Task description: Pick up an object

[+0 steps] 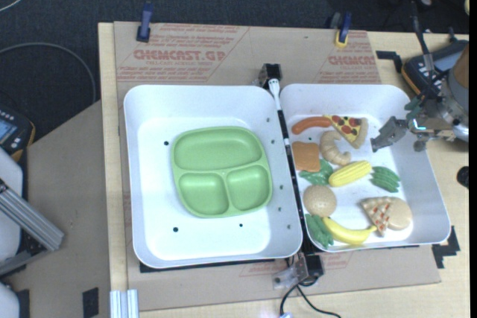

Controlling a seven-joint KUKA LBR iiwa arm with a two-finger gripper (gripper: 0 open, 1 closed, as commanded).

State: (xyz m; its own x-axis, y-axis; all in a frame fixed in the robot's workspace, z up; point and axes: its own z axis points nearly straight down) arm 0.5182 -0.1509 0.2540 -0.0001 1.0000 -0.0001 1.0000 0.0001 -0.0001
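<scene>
The right bin holds several toy foods: a red sausage, a pizza slice, a piece of toast, a yellow corn cob, green beans, a round bun, a banana and a second pizza slice. My gripper hovers over the bin's upper right part, to the right of the first pizza slice and above the beans. It is open, with nothing between its fingers.
The left bin holds a green divided plate. A black hinge strip runs between the bins. Blue and yellow clamps grip the board's far edge. Grey arm hardware stands beside the right bin's rim.
</scene>
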